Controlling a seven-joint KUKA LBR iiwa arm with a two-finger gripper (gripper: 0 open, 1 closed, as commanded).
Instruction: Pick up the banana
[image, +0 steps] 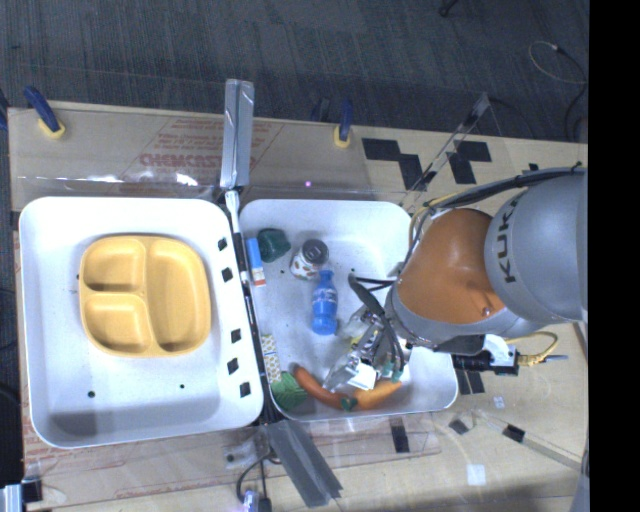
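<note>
Low in the right bin, the tool sits over the front corner clutter.
Whether the tool is open or closed cannot be told; the arm hides much of it. Just below it lies a carrot, touching a green item. An orange-yellow piece beside the tool may be the banana, though this is unclear. Further out stand a blue bottle, a can and a teal object. A yellow divided tray occupies the left bin.

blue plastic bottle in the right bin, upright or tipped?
Tipped. The blue plastic bottle lies flat on the floor of the right white bin, its full side visible from above, cap end toward the bin's far side.
</note>
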